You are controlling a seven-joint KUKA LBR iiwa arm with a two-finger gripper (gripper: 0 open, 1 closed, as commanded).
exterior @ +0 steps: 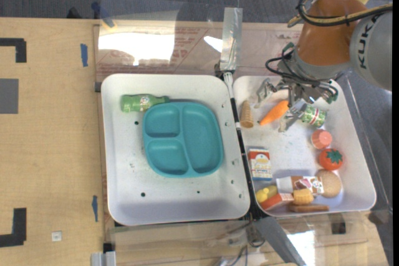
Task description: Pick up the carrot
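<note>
At the near edge of the right bin (365, 196) lies a small heap of toy food: a corn cob (303, 197), a bread roll (329, 184) and a small packet whose print is too small to read. A little farther stands a red and white carton (260, 163); its label is also not readable. Near the right wall rest a tomato (330, 159) and a red round can (321, 138).

In the left bin (118, 196) a teal divided plate (183, 138) lies in the middle, and a green bottle (141, 102) lies at its far left corner.

The carrot (274, 113) lies tilted in the far part of the right bin, near the dividing wall, just beside a beige cone-like piece (247, 114). The pincer (288, 106) hangs directly over it with its fingers spread apart, one on each side of the carrot's thick end, so it is released and grasping nothing yet. A green and white can (313, 115) sits just beside it.

I judge the step to be the final approach. Next the fingers must go down around the carrot and clench before lifting, without catching the can.
</note>
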